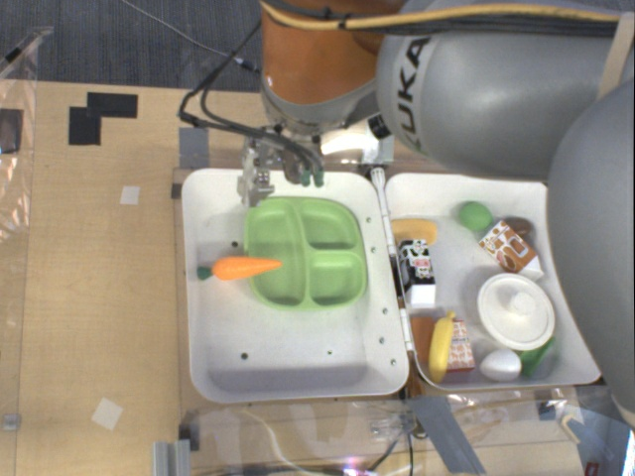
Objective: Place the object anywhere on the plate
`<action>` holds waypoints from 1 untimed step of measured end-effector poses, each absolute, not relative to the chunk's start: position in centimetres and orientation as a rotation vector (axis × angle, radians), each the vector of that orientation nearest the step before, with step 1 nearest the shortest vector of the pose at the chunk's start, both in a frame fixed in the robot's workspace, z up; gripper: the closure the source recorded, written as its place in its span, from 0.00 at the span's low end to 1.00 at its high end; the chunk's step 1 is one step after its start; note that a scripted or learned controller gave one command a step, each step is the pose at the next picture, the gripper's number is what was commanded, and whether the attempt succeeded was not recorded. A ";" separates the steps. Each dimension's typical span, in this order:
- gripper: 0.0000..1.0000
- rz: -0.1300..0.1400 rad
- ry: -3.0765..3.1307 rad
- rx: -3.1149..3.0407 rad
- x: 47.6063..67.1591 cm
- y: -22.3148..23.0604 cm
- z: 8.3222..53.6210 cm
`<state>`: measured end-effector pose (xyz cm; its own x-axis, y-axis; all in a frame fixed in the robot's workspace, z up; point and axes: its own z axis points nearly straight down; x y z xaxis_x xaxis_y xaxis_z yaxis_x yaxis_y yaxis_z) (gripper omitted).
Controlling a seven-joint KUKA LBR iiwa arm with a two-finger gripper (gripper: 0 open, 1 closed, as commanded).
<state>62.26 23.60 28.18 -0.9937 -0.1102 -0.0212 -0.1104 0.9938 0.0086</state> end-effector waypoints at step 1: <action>1.00 0.002 3.126 -0.319 66.8 23.5 19.3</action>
<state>66.82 23.45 19.32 -0.9794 -0.2018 0.0000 -0.2018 0.9794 0.0013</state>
